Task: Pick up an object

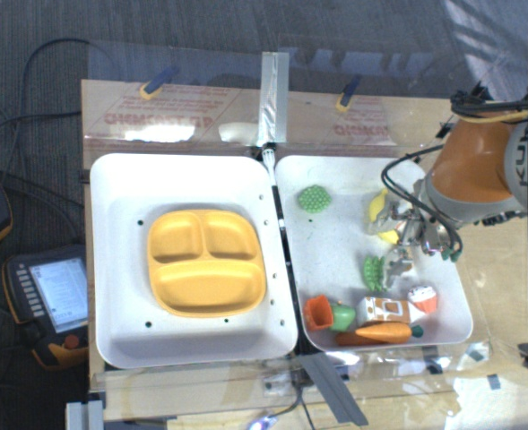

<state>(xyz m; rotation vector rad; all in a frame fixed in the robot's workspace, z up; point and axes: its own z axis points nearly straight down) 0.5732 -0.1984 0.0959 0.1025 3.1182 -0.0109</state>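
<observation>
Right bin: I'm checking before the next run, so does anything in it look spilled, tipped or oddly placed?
Nothing looks spilled or damaged. The toys crowd the right bin's near edge: an orange cup lying on its side, a carrot and a small carton. A green ball sits apart. The hand is down among them.

Yellow tray (207,260) in left bin (111,240); toys (371,321) in right bin (335,240).

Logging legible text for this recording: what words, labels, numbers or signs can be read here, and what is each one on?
No text here can be read for certain.
Red print on the cardboard sheet behind the bins: blurred and apparently upside down, unreadable.
Red print on that sheet behind the right bin: too faint.
Handheld screen: lines too small.
Small carton in the right bin: printing too small.
</observation>
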